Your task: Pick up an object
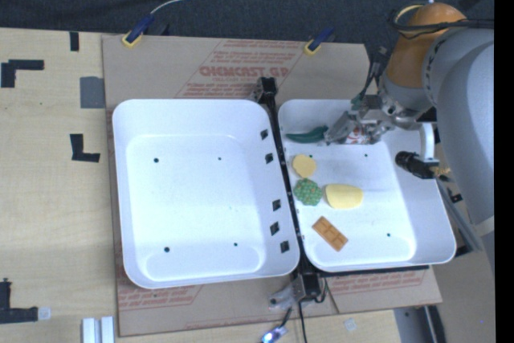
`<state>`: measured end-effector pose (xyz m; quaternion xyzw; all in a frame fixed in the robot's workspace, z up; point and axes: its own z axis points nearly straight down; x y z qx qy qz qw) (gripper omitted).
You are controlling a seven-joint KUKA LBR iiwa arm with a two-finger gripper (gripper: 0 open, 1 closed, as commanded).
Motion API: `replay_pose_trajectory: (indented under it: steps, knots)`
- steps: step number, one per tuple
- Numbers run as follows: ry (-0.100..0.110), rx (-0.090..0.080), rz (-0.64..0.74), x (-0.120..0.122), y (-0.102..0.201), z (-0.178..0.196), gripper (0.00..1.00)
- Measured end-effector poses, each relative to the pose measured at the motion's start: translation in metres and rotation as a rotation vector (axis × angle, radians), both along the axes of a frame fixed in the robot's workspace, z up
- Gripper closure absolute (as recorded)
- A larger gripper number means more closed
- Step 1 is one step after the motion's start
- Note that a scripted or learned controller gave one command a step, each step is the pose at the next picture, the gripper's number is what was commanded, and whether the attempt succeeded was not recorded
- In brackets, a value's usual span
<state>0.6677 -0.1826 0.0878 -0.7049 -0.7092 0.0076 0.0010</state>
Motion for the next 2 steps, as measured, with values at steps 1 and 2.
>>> replay_pose_trajectory:
  steps: [1,2]
  knots:
    - [-0.003,0.001,-0.005,0.0,-0.002,0.012,1.0]
    - [-0.02,0.011,0.002,0.004,0.074,0.089,1.0]
